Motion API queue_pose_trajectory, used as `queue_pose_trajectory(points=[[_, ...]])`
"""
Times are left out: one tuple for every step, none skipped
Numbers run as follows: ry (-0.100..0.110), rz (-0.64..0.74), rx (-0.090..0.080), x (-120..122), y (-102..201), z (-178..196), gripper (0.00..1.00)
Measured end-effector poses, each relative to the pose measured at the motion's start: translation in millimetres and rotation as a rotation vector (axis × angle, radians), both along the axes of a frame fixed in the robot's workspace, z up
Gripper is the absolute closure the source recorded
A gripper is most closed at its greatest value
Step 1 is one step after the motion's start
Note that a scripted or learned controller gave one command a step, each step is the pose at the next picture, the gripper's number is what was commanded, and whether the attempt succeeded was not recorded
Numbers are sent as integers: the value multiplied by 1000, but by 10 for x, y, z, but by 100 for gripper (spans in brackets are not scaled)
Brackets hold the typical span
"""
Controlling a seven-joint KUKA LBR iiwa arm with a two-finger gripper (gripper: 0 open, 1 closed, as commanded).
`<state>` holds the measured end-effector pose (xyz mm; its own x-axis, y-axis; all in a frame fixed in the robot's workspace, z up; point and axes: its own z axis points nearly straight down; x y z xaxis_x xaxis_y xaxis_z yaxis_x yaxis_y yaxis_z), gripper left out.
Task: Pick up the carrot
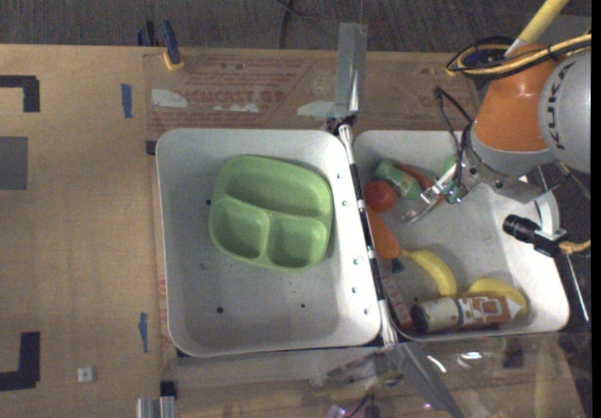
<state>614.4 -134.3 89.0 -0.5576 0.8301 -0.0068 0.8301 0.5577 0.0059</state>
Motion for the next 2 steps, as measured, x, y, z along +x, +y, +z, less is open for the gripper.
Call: queue_pose_trajectory(points=[[-2, 20, 0, -282, 84, 5, 0], [-4, 130, -1, -742, 337, 10, 0]])
